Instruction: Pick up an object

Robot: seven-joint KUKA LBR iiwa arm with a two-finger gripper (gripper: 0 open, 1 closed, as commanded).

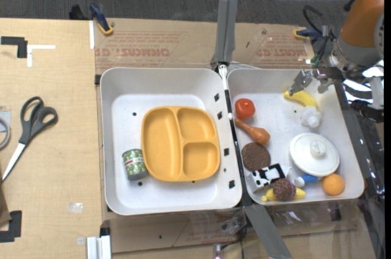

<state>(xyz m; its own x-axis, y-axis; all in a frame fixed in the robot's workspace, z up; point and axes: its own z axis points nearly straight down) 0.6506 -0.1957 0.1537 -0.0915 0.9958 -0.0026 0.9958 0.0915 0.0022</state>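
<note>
Table: pale wood board under two white bins, scissors lying at its left.
Banana: yellow, at the back of the right bin, just below the pincer.
Pincer: fingers spread, tips hovering over the banana, nothing between them.
Right bin, other contents: red tomato, orange carrot-like piece, brown disc, white lidded bowl, orange ball.
Left bin: yellow divided plate, green can touching its left edge.
</note>
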